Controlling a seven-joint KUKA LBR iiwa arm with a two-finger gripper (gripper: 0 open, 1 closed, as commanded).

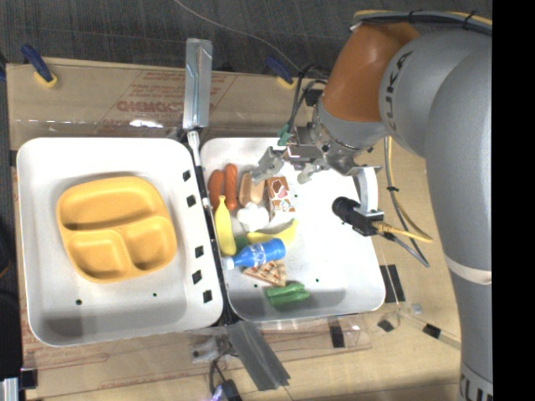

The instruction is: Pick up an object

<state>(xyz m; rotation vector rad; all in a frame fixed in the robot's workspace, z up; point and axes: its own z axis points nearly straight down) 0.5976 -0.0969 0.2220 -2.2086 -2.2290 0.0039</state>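
The grey arm [435,98] fills the right of the frame. Left bin [33,224] holds a yellow divided tray [117,225]. Right bin [351,266] holds a pile at its left side: hot dogs [224,186], yellow bottle [224,228], banana [280,230], blue bottle [255,253], green piece [286,293]. The gripper [280,161] hangs over the pile's upper end; whether it is parted or grasping anything cannot be told.

Divided tray [117,224] in left bin [33,249]; toy foods [255,224] crowd right bin's [351,266] left side

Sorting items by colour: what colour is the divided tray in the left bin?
Yellow-orange, the divided tray, seen in the camera view.
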